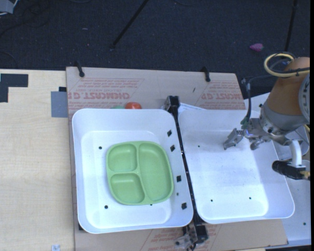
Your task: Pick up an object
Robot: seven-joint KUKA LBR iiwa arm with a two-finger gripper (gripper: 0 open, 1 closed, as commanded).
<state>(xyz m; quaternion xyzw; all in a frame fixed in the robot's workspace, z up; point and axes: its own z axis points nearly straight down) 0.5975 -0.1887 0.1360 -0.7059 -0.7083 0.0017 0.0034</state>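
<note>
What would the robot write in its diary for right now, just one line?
task: pick up an object | gripper: over right bin, holding nothing | green divided plate: flat in left bin, untouched | pick: not yet done

The arm [289, 101] comes in at about three o'clock, a thick rounded body with an orange band [293, 80] wrapped round its upper part and a grey section beneath it, smooth and slightly glossy. A yellowish cable loop [279, 63] sits on top of the orange part, at roughly twelve o'clock from it, and a thin dark cable runs down the arm's nine o'clock side. Below the grey section the gripper [244, 139] is a cluster of pale metal pieces, angular and jointed, with small dark details. At five o'clock from the wrist a white curved tube [296, 151] leads to a black cylindrical fitting [289, 168].
</note>
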